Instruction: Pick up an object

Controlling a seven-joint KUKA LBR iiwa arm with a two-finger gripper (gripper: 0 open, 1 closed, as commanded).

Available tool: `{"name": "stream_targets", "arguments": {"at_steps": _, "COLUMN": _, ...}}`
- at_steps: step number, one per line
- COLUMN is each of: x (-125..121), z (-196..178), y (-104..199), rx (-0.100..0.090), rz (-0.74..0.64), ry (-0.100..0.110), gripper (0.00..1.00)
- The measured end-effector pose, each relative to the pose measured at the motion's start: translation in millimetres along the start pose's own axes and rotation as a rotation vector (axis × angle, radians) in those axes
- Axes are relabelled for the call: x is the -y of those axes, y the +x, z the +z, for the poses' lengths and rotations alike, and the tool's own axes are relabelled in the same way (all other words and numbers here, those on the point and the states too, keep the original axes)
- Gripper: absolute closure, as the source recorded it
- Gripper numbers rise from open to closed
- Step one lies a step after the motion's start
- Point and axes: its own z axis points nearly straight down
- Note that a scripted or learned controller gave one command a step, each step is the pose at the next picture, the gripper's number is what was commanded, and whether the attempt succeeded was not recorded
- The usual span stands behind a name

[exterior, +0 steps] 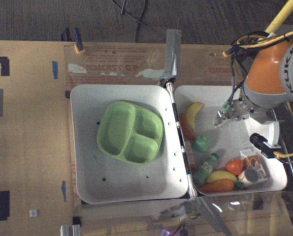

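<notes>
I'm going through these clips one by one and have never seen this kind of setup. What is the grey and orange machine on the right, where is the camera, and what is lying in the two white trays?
The camera hangs above a bench and looks down at a slant. The grey and orange machine is a robot arm reaching in from the right; its gripper hovers over the right bin, and I cannot see anything between its fingers. The left bin holds a green divided plate. The right bin holds small toy foods: a yellow banana near the top, a small green piece, and a cluster along the lower edge with another banana, an orange carrot-like piece and a red-orange round piece.
</notes>
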Motion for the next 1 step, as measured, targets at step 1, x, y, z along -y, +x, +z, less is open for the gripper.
{"name": "stream_targets", "arguments": {"at_steps": 1, "x": 0.1, "z": 0.1, "y": -0.1, "rx": 0.000, "rz": 0.000, "ry": 0.000, "gripper": 0.00}}
